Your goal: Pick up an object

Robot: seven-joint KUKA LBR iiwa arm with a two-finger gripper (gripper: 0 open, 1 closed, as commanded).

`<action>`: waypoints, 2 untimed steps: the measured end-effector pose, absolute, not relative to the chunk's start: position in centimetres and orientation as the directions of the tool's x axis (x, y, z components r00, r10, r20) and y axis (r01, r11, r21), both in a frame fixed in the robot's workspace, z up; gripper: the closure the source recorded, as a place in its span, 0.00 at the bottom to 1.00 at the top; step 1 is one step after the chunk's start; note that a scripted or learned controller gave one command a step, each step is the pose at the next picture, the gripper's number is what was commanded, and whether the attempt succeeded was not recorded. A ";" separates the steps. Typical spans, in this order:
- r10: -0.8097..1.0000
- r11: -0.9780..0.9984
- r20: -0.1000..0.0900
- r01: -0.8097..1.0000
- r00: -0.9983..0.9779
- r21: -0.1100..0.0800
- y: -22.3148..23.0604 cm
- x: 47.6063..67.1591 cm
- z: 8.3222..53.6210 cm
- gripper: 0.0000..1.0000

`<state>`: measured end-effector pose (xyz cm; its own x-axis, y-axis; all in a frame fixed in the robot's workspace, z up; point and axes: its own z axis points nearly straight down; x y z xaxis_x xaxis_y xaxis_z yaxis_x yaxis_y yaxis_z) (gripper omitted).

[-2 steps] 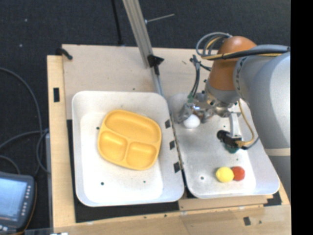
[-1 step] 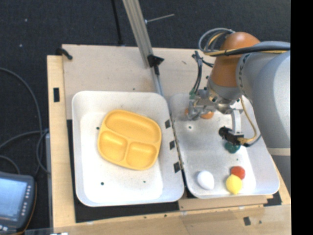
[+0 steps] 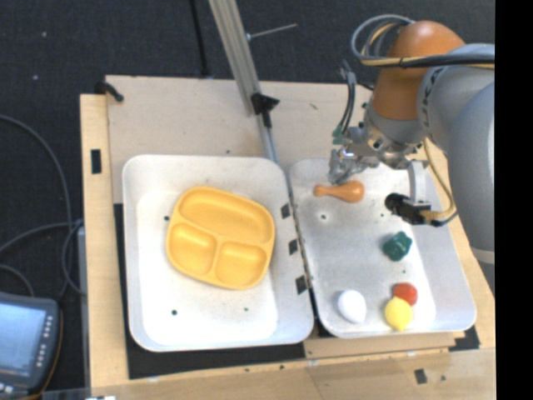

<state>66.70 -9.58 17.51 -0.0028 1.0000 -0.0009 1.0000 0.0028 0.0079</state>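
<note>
A wooden bench (image 3: 191, 119) is seen from above, and two shallow white bins are set on it side by side. The left bin (image 3: 150, 307) is taken up in its middle by a yellow divided plate (image 3: 221, 236) with three compartments. The right bin (image 3: 333, 248) is reached by the grey arm (image 3: 466, 132), which enters from the right with its orange band (image 3: 412, 69) above the wrist.

A slanted metal rail (image 3: 237, 57) is seen running from the top of the view down to the gap between the bins.

The gripper (image 3: 341, 169) is positioned over the far left corner of the right bin, just above an orange-brown object (image 3: 341, 192) with a thin handle and a rounded end, shaped like a drumstick. That object is seen lying on the bin floor, its handle pointing left. Whether the gripper touches it, and whether the pincer is released or clenched, cannot be told from this angle.

Near the right side of the same bin a small dark green object (image 3: 397, 246) is found, well apart from the gripper. At the near edge a white egg-shaped object (image 3: 351, 306) is placed, and just beside it to the right a yellow round object (image 3: 399, 313) is seen touching a smaller red object (image 3: 405, 292) behind it.
</note>
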 end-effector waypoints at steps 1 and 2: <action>1.000 0.004 -0.001 1.000 -0.004 0.008 -9.2 66.3 23.7 1.00; 1.000 0.004 -0.001 1.000 -0.004 0.008 -9.3 66.5 29.3 1.00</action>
<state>66.45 -9.29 29.26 -0.0044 1.0000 -0.0011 1.0000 0.0044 0.0080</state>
